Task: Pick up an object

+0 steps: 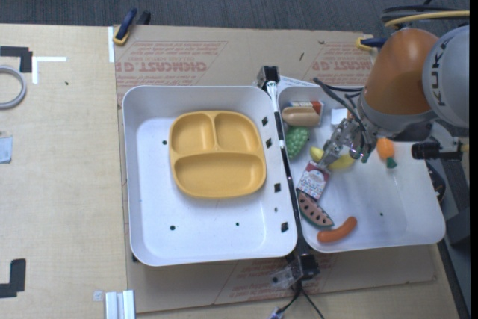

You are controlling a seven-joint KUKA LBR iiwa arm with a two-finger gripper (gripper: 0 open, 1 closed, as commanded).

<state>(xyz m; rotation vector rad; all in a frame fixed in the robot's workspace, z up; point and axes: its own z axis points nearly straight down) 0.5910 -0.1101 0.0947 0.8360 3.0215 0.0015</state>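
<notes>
My gripper [346,148] hangs low in the right bin [407,217], near its upper middle. It stands open, and a yellow banana toy [337,160] lies just under its fingertips. The arm's orange band and grey wrist cover the bin's upper right. Around the gripper lie a hot dog [301,114], a bunch of green grapes [297,140], a small orange carrot [385,149], a ketchup packet [314,181], a watermelon slice [315,211] and a red sausage [336,230].
The left bin [149,220] holds a yellow divided plate [218,153]. A ridge with black clips [281,160] separates the two bins. Bare white floor shows in the right bin's lower right [396,205]. Cardboard lies under both bins.
</notes>
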